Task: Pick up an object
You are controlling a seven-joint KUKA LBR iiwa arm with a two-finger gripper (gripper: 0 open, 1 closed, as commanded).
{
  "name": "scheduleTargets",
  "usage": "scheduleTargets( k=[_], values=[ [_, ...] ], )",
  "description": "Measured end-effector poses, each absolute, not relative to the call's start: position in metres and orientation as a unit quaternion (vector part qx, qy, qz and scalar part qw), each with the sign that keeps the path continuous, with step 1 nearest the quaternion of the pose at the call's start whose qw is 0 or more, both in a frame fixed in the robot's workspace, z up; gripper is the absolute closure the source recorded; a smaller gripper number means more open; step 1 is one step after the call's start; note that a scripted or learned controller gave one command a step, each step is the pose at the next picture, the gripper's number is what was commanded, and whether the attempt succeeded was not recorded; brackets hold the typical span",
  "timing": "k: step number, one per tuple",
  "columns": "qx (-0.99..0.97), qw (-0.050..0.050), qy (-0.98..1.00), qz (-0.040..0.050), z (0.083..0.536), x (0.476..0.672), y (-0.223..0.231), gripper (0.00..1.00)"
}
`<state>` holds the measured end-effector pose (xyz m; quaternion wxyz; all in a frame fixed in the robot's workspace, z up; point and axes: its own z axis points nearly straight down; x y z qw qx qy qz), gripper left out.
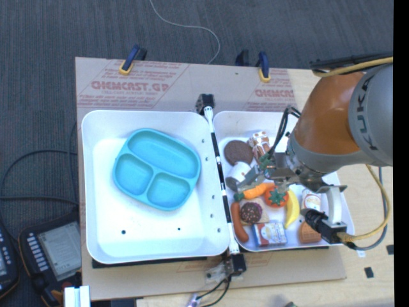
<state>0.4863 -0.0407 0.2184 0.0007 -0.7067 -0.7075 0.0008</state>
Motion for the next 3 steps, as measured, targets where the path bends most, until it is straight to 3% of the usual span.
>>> scheduleTargets(
  k=[1, 2, 3],
  values=[
    [-0.708, -0.001, -0.707, -0.0003, 0.087, 0.485, -0.099, 0.0],
    [-0.707, 0.0, -0.707, -0.0003, 0.096, 0.485, -0.099, 1.0],
    [-0.707, 0.001, -0.708, 0.0009, 0.183, 0.514, -0.042, 1.0]
  ],
)
